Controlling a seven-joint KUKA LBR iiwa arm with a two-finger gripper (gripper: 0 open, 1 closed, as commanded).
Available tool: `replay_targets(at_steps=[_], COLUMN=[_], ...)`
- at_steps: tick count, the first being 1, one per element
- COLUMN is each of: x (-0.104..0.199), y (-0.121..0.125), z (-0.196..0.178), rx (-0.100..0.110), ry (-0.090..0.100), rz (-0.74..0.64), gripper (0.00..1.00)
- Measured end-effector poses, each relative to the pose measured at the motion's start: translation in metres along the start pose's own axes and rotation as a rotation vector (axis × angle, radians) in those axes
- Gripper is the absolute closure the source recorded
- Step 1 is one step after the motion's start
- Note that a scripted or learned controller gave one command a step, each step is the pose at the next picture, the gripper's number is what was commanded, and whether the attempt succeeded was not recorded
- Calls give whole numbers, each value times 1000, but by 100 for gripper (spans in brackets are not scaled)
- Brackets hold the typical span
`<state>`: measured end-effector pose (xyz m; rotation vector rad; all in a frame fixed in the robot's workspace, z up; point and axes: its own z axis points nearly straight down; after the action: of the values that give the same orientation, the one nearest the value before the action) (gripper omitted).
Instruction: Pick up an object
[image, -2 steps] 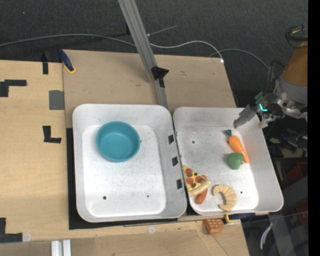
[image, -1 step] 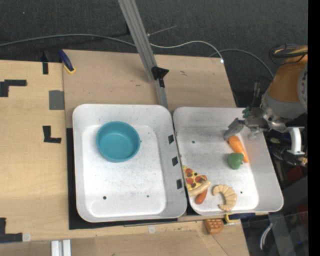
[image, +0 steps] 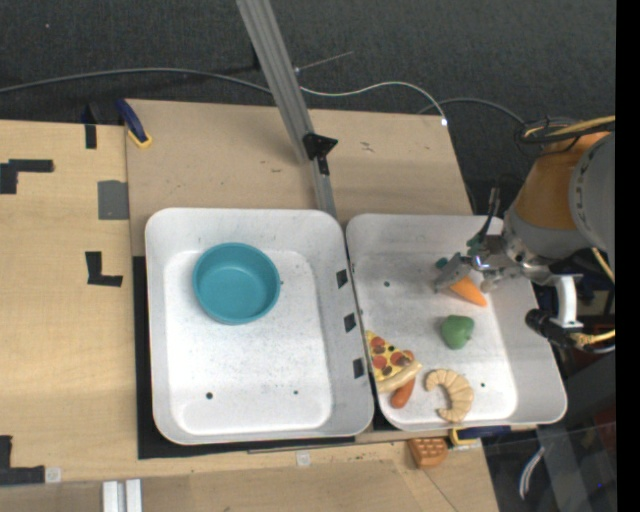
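The right bin (image: 400, 250) holds several toy foods. An orange carrot-like piece (image: 469, 292) lies near its right side. A green lump (image: 457, 331) sits just below it. A pizza slice (image: 389, 358) lies at the bin's left edge, with a small red piece (image: 402, 395) beside its tip. A tan croissant (image: 451, 392) rests near the front rim. My gripper (image: 453, 272) reaches in from the right and hovers right at the upper edge of the orange piece, touching or almost touching it. Whether it grips the piece is unclear.
The left bin (image: 250, 400) holds a teal bowl (image: 236, 283) in its upper left part. A metal pole (image: 290, 90) slants down to the gap between the bins. A small orange waffle-like block (image: 428, 452) lies on the bench below the right bin.
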<state>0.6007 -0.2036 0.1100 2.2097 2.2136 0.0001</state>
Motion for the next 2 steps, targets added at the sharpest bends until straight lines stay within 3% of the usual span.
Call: replay_targets(at_steps=[1, 2], x=[1, 2], y=[0, 0], z=[23, 12], rx=[13, 13], ry=[9, 9], rz=[-1, -2], gripper=[0, 100])
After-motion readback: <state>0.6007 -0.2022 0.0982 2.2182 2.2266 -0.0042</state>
